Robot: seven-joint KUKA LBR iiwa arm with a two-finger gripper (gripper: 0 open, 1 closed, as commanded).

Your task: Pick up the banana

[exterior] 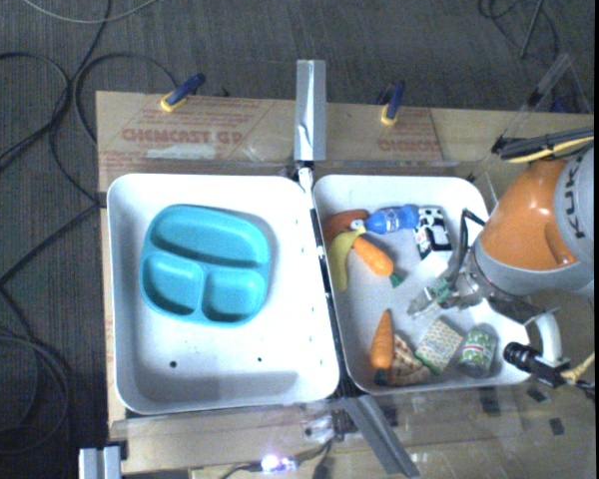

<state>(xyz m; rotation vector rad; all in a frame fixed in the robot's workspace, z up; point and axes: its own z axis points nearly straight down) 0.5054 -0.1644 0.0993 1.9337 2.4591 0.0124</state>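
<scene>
Because the banana (337, 257) lies wedged under a carrot (371, 256) at nine o'clock from the gripper (441, 294), whose jaw state cannot be told, a grab may catch the carrot.

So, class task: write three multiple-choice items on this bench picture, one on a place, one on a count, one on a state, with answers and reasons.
1. Where does the yellow banana lie?
A. In the left white bin, on the tray
B. In the right white bin, near its left wall
C. On the cardboard outside the bins

2. How many orange carrots are in the right white bin?
A. None
B. Two
C. Five

3. What is the state of the blue three-compartment plastic tray?
A. Lying flat in the left white bin, nothing in it
B. Flipped upside down
C. Piled with food

Answers:
1 B, the banana curves along the wall by the divider.
2 B, one carrot lies beside the banana, another lower down.
3 A, its three hollows face up and hold nothing.
</scene>
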